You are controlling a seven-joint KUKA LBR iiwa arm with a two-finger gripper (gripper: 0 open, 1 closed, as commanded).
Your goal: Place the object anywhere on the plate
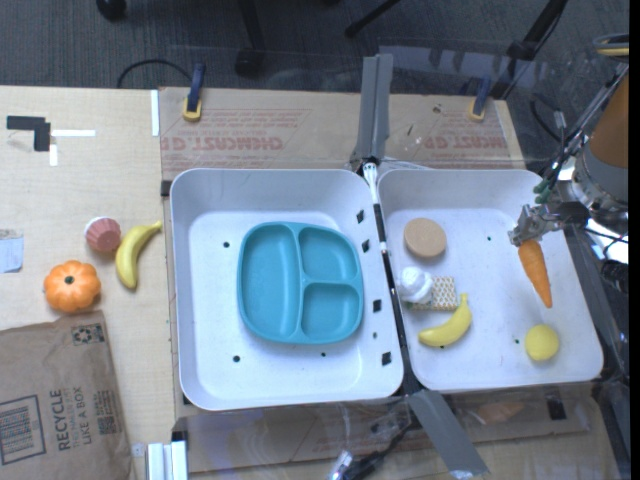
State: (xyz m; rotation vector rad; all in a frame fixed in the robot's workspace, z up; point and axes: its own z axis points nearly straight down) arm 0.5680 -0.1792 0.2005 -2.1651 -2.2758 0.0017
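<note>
A wooden bench (60,188) carries two shallow white bins, seen from above. The left bin (200,348) holds a teal three-compartment plate (300,281) lying flat near its centre. The right bin (480,363) holds the loose items. The grey arm (600,183) reaches in from the right edge, slanting down and leftward over the right bin's far right part, its gripper (528,230) low over the bin. The jaws pinch the top end of an orange carrot (536,273), which hangs from them with its tip pointing toward the near side, well apart from the plate. On the right bin's floor lie a round tan disc (425,238) at the far left, a yellow banana (447,326) nearer, a small white piece (415,286) touching a beige waffle-textured block (442,292) between them, and a yellow lemon (542,343) near the carrot's tip. Left of the bins, on the bench, sit a small pumpkin (72,286), a second banana (133,254) and a pink cupcake (103,235), beside a brown paper bag (60,398).
</note>
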